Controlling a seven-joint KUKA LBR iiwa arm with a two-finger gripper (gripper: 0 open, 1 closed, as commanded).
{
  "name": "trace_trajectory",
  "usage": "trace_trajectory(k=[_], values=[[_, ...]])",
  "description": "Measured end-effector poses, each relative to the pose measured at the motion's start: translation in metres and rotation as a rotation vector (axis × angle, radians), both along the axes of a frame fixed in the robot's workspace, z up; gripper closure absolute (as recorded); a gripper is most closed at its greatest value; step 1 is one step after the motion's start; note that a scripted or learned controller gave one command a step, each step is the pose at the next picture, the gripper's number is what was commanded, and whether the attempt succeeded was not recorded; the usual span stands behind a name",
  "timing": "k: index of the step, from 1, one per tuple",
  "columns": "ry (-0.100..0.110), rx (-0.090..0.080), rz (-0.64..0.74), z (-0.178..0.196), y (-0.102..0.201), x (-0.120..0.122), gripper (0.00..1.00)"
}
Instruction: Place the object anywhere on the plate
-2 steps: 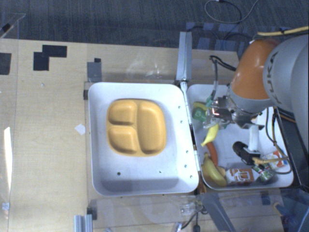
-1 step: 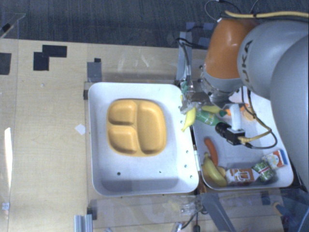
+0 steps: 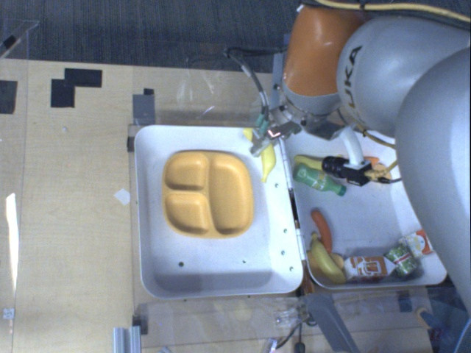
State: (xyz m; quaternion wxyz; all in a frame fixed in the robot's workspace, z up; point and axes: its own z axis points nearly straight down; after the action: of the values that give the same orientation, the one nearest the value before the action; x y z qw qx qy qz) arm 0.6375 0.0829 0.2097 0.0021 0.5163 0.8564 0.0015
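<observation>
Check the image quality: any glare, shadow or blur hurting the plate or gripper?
Camera view: the yellow plate is evenly lit and sharp; soft shadow falls along the left bin near its lower wall; the gripper is small and slightly blurred, with a yellow object beside it; streaky glare on the bench at far left.

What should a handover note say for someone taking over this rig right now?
Gripper: above the top right corner of the left bin, with a thin yellow object hanging just below it; whether the fingers grip it cannot be read from here.
Plate: yellow, three compartments, in the left bin, nothing on it.
Right bin: green bottle, carrot, banana, a small carton and a green packet.
Done: the yellow object sits by the divider between the bins, beside the plate's upper right corner.
Left: carry it over the plate and set it down.
</observation>
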Motion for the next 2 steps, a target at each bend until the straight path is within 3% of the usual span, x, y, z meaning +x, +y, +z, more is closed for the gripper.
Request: trace_trajectory(k=[1,2], values=[[0.0,-0.001,0.013,-0.026,-0.008,0.021,1.0],[0.0,0.001,0.061,-0.028,0.069,0.033,1.0]])
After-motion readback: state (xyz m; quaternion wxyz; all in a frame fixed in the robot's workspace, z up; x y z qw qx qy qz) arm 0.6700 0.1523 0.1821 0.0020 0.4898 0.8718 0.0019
